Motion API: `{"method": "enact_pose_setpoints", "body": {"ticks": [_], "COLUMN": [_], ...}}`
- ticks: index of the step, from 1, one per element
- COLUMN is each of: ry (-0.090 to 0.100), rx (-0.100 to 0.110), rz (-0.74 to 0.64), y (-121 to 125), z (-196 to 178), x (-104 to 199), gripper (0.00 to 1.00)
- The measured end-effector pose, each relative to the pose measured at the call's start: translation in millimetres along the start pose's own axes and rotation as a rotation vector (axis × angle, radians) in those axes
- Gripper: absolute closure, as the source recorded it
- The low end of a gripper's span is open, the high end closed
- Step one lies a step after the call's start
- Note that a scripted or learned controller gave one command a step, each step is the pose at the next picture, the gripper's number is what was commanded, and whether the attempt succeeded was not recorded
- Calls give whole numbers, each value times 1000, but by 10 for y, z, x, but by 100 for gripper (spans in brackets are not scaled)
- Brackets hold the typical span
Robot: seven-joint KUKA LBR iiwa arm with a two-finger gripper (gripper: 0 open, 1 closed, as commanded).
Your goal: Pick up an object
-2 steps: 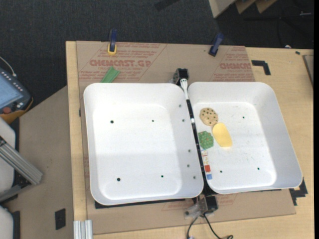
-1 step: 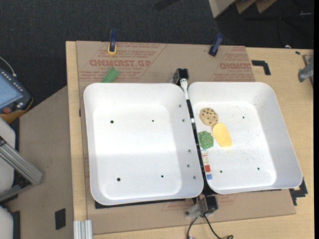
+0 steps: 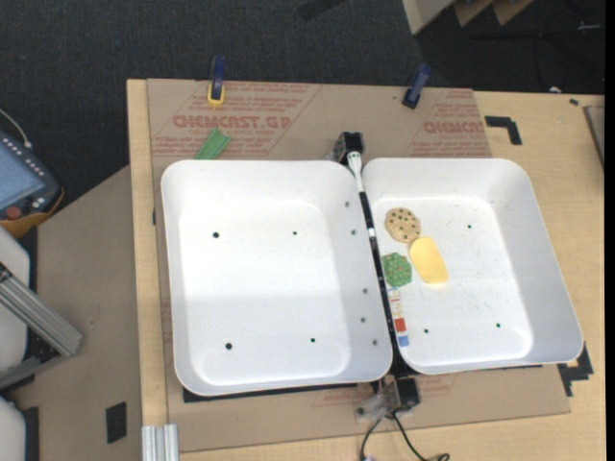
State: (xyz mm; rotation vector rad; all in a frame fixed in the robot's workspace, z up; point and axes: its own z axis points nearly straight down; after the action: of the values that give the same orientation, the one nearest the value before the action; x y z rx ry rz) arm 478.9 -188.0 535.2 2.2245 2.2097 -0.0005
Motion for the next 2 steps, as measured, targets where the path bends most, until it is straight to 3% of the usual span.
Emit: {"method": "enact_pose_setpoints", "body": {"ticks": [1,2], "ry": [0,-3], "rx": [0,-6], "rz": [-3,-7], "y": [6,16], "z": [1,-117], "x": [-384,-365], "gripper": [0,100]}}
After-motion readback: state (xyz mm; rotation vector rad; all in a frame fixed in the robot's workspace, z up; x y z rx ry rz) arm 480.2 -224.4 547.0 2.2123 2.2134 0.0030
